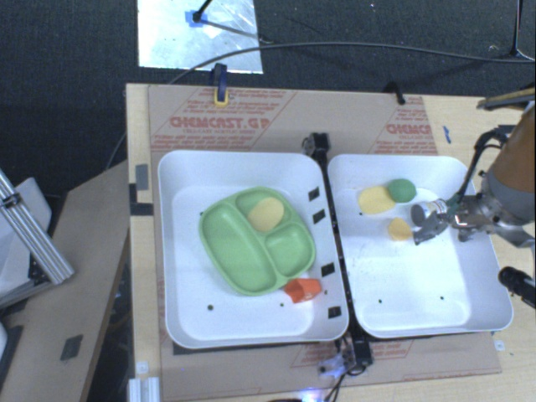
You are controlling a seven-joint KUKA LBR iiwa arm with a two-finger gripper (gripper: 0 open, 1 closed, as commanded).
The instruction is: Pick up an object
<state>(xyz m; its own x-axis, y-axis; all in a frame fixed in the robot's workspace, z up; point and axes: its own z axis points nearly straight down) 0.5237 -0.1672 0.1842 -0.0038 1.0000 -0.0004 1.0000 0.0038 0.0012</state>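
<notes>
Approach step: gripper [423, 222] low in right bin [419, 308], jaw state can't tell, just beside small yellow piece [399, 229]. Nothing held. Next: likely drop onto piece, close, lift.

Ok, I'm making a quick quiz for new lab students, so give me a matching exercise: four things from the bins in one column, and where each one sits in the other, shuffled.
Things:
1. green ball
2. orange piece
3. green divided plate
4. end effector

Places:
A. middle of the left bin
B. right bin, far side, beside a yellow piece
C. left bin floor, at the plate's near edge
D. over the right bin, by a small yellow piece

Pairs: 1-B, 2-C, 3-A, 4-D
</notes>
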